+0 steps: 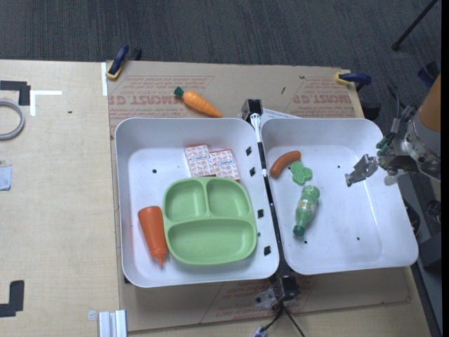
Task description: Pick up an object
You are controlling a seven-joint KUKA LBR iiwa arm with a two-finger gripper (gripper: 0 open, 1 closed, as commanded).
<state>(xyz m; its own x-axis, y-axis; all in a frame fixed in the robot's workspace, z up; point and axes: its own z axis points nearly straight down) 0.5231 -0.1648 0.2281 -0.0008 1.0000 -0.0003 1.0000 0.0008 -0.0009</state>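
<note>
The fingers (360,170) hang over the right side of the right bin (393,251), spread apart with nothing between them. They look like a pale metal claw, reached in from the right edge by the arm (421,142).

Nothing is picked up yet, so by my reading the task is at its start: a target has to be chosen, reached, gripped and lifted.

The nearest things lie to the left of the fingers, across bare bin floor. A green bottle (306,210) lies on its side, down and left of the fingers. Just above it sits a small green piece (302,173), touching or almost touching a sausage (284,162) that lies aslant. All three are well apart from the fingers.

Farther left, past the wall between the bins, the left bin (133,135) holds a green divided plate (209,221), an orange bottle (153,234) beside the plate's far side, and a small printed packet (209,161) above the plate.

Farthest off, up and left outside the bins, a carrot (198,102) lies on cardboard on the tabletop (49,209).

The bottle or sausage look like the easiest reach.
</note>
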